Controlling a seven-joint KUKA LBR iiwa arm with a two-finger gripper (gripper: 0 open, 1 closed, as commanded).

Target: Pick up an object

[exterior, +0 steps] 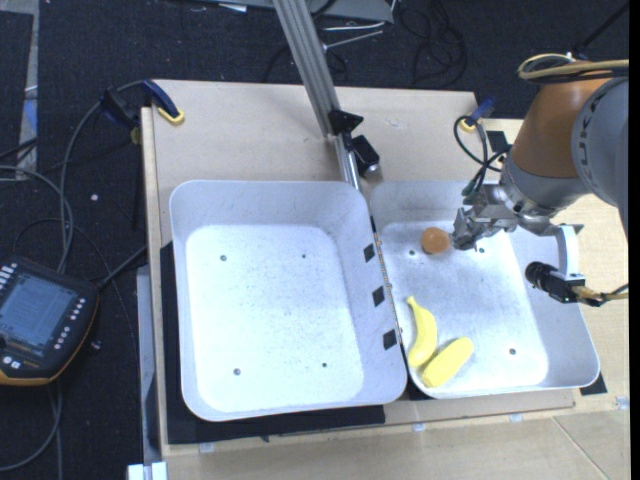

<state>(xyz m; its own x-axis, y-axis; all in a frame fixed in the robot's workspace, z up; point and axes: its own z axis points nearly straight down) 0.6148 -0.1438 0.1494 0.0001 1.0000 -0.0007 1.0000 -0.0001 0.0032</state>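
A small round orange-brown object (434, 241) lies near the back of the right bin (500, 308). My gripper (466, 234) hangs low just to its right, close beside it; the fingers' state is not visible. A yellow banana (421, 330) lies along the bin's left wall at the front. Touching its lower end is a second yellow, lemon-like piece (447, 361). Nothing shows between the gripper's fingers.
The left bin (270, 288) sits beside the right one, sharing a raised middle rim. A slanted metal pole (318, 68) rises from the back of the bench. The arm's grey body and orange band (560, 128) overhang the right bin's back right corner.
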